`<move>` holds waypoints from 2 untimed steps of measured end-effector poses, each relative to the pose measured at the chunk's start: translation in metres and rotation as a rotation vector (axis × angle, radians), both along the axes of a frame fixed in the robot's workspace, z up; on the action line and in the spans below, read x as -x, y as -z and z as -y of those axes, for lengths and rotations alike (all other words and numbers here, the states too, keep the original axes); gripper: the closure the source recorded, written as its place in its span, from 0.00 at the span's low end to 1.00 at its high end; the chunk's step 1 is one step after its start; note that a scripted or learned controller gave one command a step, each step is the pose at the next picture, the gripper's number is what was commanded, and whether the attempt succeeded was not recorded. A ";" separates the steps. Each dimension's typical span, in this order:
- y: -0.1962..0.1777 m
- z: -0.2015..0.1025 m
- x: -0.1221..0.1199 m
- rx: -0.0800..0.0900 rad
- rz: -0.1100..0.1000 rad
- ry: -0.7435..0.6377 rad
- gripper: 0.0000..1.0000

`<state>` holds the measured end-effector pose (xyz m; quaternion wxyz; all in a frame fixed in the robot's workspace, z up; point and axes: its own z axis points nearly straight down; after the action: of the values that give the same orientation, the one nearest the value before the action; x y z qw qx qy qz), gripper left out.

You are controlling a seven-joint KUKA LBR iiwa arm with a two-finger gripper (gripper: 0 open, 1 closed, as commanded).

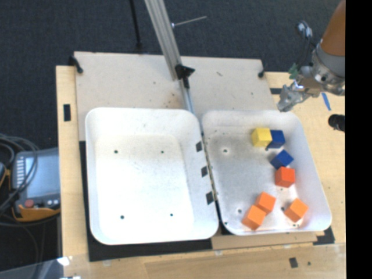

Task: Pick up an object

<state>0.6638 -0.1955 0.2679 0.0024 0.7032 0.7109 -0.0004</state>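
The right bin [232,173] holds several small blocks. A yellow block [261,136] touches a blue block [276,138] near the bin's far side. Another blue block [282,158] lies just below them, with an orange-red block [285,176] under it. Three orange blocks sit near the front: one [265,201], one [253,217] and one [296,210]. My gripper [286,100] hangs above the bin's far right corner, away from the blocks, with nothing seen in it.
The left bin [145,173] lies beside the right one. A slanted metal rail [165,34] rises from the back of the bench between the bins. A pendant and cables [29,179] sit off the left edge.
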 end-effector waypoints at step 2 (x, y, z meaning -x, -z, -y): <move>-0.008 -0.114 0.015 -0.005 -0.002 0.004 1.00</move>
<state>0.6484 -0.0814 0.2761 0.0000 0.7046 0.7096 0.0006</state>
